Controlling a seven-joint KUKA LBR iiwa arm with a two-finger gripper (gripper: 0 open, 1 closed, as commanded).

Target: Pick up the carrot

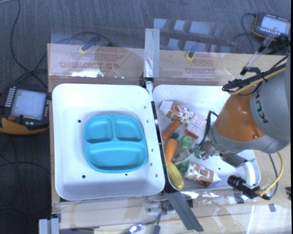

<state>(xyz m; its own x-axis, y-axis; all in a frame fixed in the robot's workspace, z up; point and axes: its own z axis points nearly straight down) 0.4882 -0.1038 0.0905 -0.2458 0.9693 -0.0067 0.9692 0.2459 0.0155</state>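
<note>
Grey two-finger gripper (199,151) low in right white bin (205,94); finger state: cannot tell. Orange tapered carrot (170,149) lies wedged among packets. Risk: snagging the neighbouring yellow corn cob (175,175).

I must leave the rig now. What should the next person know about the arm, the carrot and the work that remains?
End effector: low in the right bin, among the items; its grip state cannot be read from here.
Carrot: lying in the right bin near the divider, beside the yellow item, apart from the end effector.
Blue tray: in the left bin.
Done: carrot not picked up yet.
Left: grasp the carrot and lift it.
</note>
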